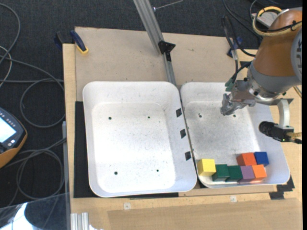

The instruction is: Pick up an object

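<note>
We look down on a plywood bench (124,51) set on dark carpet, with cables looping over the floor to its left. Two shallow white bins sit side by side on it: the left bin (132,138) and the right bin (218,138), their rims touching along the middle. A grey metal strut (152,25) slants in from the top and meets the bench just behind the seam between the bins.

The arm (278,47), its orange band wide at the upper right, reaches in over the far right corner of the right bin. Its gripper (231,105) hangs over the back part of that bin, well apart from the blocks; we cannot tell whether it is released or clenched, and we see nothing held in it.

The things to pick lie clustered along the near edge of the right bin. A yellow block (207,166) sits at the left of the row, with two green blocks (227,172) just beside it. Next come a purple block (247,173) and an orange block (258,171), and behind those a red-orange block (248,158) and a blue block (261,157), all packed close or touching.

A blue-and-yellow clamp (79,42) grips the bench's far left corner.
</note>
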`<state>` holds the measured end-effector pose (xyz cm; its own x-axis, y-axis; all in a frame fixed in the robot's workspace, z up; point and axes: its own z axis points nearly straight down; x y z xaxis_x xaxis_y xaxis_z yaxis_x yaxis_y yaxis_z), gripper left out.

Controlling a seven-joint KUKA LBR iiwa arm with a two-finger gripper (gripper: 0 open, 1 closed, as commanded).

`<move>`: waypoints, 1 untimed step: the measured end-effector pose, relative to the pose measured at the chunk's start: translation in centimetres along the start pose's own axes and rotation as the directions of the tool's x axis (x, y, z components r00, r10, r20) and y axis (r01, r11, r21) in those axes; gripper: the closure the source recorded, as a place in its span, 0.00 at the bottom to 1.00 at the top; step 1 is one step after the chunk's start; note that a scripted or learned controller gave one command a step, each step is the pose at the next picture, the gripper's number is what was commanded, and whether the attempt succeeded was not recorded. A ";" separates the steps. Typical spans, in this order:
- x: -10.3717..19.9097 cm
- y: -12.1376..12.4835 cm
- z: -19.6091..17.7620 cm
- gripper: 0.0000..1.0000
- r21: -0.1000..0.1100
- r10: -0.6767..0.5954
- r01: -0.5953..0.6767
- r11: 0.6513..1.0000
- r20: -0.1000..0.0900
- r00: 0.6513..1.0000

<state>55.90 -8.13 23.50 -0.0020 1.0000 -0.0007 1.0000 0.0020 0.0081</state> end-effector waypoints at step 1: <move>0.0 0.2 -4.4 1.00 0.001 0.000 0.000 1.000 0.000 1.000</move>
<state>56.05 -8.09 27.94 -0.0021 1.0000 -0.0005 1.0000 0.0021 0.0066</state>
